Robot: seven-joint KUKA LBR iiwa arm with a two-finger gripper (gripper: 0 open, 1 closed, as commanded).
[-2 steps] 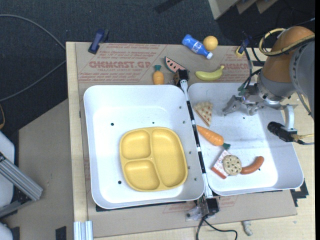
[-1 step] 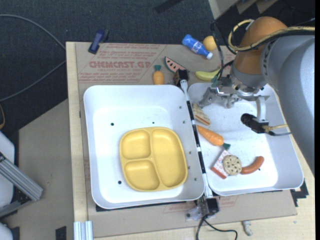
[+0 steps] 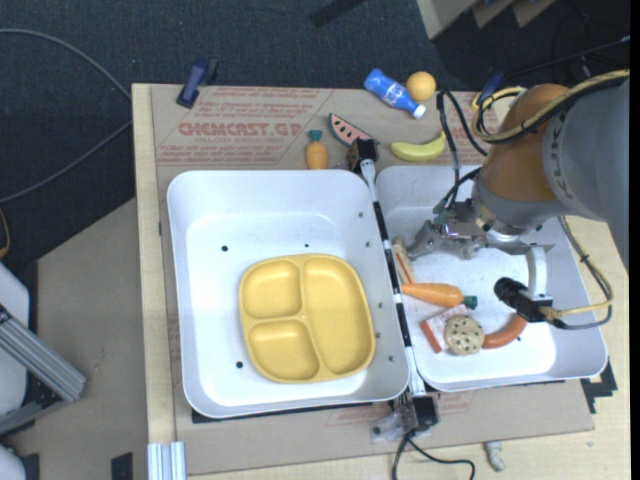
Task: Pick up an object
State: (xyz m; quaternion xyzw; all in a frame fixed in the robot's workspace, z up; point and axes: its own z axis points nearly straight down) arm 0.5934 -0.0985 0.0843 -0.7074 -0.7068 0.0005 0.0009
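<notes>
Yellow 3-compartment plate (image 3: 303, 318) sits in left bin (image 3: 200, 218), toward its near edge. Right bin (image 3: 570, 353): cookie (image 3: 462, 334) and sausage (image 3: 503, 331) by near edge, carrot (image 3: 432, 293) against the left wall, just beyond the cookie. Gripper (image 3: 455, 238) low over right bin's middle, nothing between fingers, open or closed cannot tell. Far edge of worktop (image 3: 250, 123): banana (image 3: 418, 149), small carrot (image 3: 317, 154), watermelon slice (image 3: 343, 128), blue bottle (image 3: 392, 91), orange (image 3: 422, 85).

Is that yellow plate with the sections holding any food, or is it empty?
Empty. The yellow three-compartment plastic plate lies flat in the left white bin, and all three compartments show bare yellow.
</notes>
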